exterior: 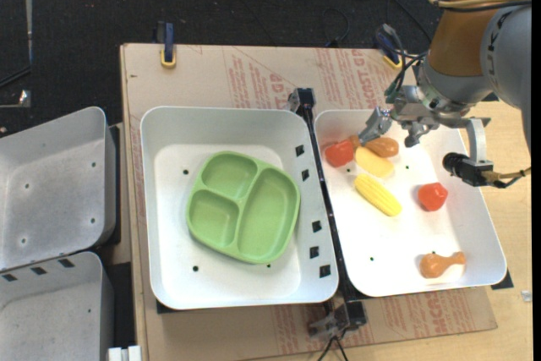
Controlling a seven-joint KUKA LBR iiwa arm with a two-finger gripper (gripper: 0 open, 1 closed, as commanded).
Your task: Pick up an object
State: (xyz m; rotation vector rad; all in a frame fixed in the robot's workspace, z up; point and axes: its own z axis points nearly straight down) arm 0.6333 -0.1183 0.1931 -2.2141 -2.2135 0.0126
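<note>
White right bin [482, 254], claw [394, 126] over toys near its back edge

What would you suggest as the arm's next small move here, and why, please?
Probably a short straight descent. The gripper hangs with its fingers spread over the top of the right bin, just above the orange piece lying against the yellow one. Nothing sits between the fingers, so lowering around the orange piece seems to come before closing.
</note>
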